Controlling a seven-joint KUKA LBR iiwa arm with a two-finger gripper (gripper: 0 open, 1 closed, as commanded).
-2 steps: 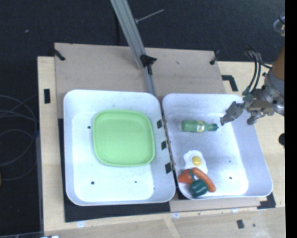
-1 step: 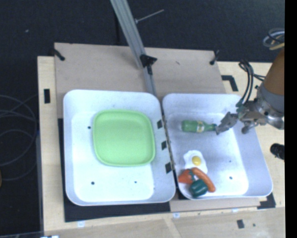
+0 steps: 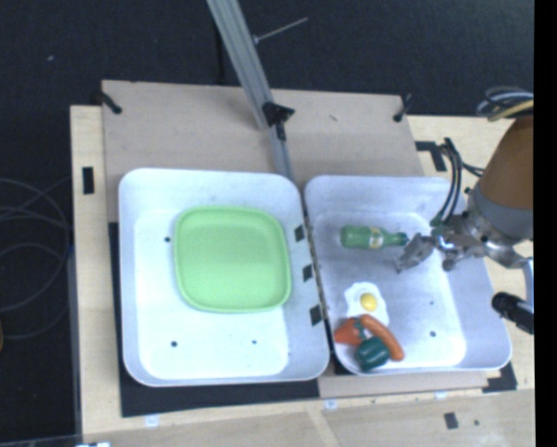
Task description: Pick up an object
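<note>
From the overhead camera view, we judge the pick as not yet made: the two-finger gripper (image 3: 429,250) hangs over the right white bin (image 3: 465,343), its fingers spread and holding nothing. The small green bottle with a yellow neck (image 3: 373,238) lies on its side just beside the fingertips. We also see a fried-egg toy (image 3: 365,299) and an orange and green toy cluster (image 3: 370,340) nearer the front. The left white bin (image 3: 148,250) holds a light green square plate (image 3: 232,258). The bench (image 3: 195,119) is tan board; the floor around it is dark.

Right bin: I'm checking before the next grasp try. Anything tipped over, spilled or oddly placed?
The green bottle lies on its side near the gripper. The fried egg, carrot and green pepper crowd the bin's near left corner. Nothing looks spilled or damaged.
</note>
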